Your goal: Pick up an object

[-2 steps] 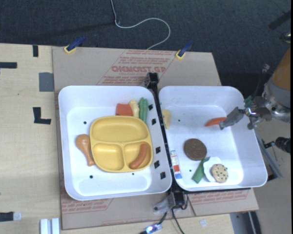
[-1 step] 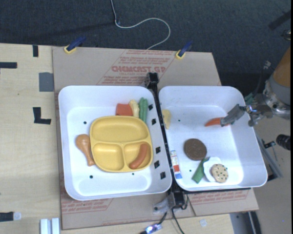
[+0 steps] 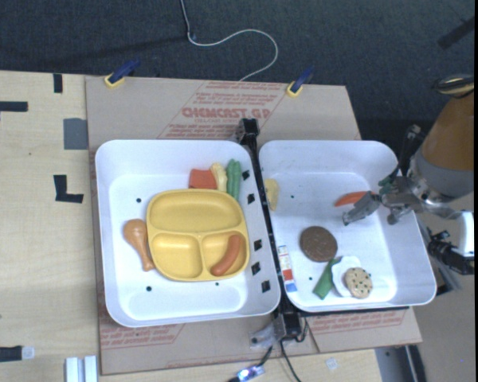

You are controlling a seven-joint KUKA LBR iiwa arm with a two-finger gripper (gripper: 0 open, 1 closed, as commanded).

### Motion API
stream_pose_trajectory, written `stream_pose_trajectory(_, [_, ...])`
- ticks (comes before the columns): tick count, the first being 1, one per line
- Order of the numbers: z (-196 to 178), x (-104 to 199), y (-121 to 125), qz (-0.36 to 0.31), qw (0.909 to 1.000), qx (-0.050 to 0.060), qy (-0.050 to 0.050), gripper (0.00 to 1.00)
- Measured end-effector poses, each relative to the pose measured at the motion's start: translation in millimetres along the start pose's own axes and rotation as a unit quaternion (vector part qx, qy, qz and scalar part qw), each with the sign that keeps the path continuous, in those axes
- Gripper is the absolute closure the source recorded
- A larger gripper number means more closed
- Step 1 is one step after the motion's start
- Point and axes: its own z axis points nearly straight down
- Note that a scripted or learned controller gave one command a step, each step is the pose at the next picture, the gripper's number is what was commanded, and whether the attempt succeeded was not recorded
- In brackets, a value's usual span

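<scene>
My gripper hangs over the right side of the right bin, open, with nothing between its fingers. Just left of its left finger lies a small orange carrot on the bin floor. Nearer the front of this bin sit a round brown patty, a chocolate-chip cookie and a green pod. A pale yellow piece rests against the bin's left wall.
The left bin holds a yellow divided plate with a sausage in one compartment. A drumstick lies to its left. Red, yellow and green toy foods lie behind it.
</scene>
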Motion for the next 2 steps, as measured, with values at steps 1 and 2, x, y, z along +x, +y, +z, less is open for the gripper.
stream_pose_trajectory(1, [44.3,1.6,2.5,0.0,1.0,-0.001,0.0,0.0])
stream_pose_trajectory(2, [85.4,2.0,3.5,0.0,1.0,-0.003,-0.001,0.0])
